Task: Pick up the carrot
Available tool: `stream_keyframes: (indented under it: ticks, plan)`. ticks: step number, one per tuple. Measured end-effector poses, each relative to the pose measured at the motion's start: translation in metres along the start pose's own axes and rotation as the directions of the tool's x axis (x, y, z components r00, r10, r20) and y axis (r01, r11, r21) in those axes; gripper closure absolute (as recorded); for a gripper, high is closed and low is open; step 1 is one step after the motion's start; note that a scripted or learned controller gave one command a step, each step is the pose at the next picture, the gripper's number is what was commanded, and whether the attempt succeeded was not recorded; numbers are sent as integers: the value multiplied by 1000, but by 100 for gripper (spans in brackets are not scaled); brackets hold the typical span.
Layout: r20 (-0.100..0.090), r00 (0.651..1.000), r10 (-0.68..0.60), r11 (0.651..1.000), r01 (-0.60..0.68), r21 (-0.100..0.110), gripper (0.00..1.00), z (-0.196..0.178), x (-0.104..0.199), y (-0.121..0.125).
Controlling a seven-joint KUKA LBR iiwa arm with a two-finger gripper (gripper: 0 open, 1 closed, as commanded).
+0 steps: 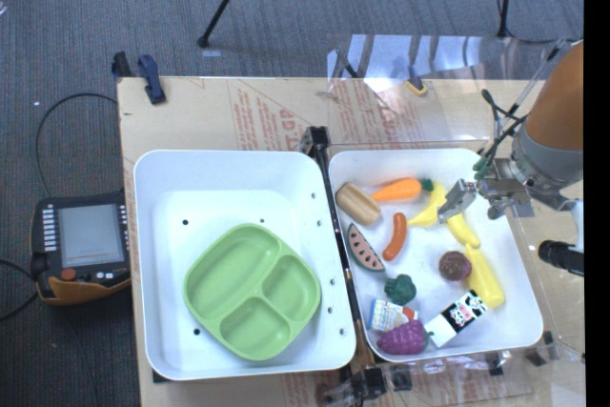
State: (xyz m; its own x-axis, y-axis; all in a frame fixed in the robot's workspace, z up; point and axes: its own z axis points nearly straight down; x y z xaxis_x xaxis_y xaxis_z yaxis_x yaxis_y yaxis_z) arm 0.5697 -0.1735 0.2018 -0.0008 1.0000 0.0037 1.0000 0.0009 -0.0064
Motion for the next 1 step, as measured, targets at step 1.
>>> stream_keyframes:
  ticks: [1]
  plan:
    - [0,996,92,996,-92,5,0,74,12,69]
